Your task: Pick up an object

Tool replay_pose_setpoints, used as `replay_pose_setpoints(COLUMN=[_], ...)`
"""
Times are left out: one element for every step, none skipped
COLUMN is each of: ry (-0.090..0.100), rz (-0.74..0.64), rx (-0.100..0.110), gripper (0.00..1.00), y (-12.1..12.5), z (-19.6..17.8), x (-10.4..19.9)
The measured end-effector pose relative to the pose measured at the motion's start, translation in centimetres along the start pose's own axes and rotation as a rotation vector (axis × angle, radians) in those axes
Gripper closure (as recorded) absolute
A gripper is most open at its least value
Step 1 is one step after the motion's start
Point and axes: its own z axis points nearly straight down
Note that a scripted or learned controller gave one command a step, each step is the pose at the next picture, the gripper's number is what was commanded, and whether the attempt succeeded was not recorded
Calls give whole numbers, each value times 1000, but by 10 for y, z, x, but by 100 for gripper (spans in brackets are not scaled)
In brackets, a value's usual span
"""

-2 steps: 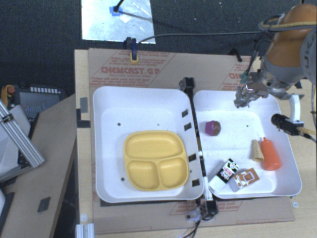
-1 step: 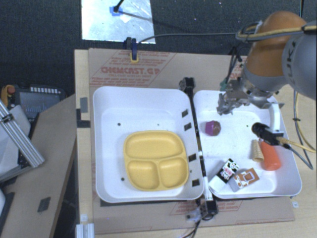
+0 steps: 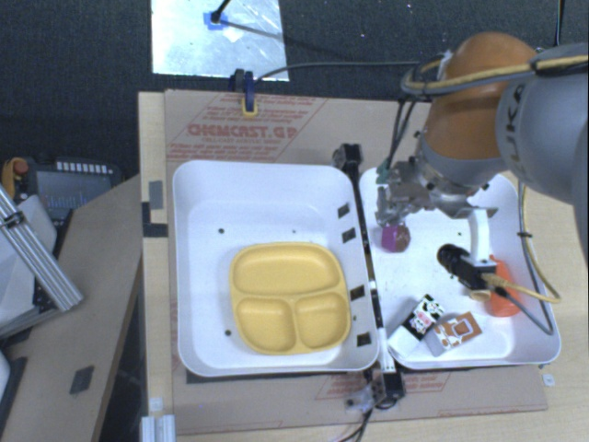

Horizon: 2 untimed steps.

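The arm reaches into the right bin, its jaws poised directly over a small purple object near the bin's left wall; whether they are spread or pinching it cannot be told, since the view there is cluttered. A yellow divided tray lies in the left bin.

Glossy white plastic bins, matt yellow plastic tray, cardboard underlay

Small purple object, near the right bin's left wall, just below the end effector
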Motion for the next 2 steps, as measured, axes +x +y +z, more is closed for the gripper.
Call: replay_pose_setpoints(ry=[-1,0], rz=[1,0], rx=[2,0], gripper=[100,100], y=[-21,-41], z=[13,4], x=[43,85])
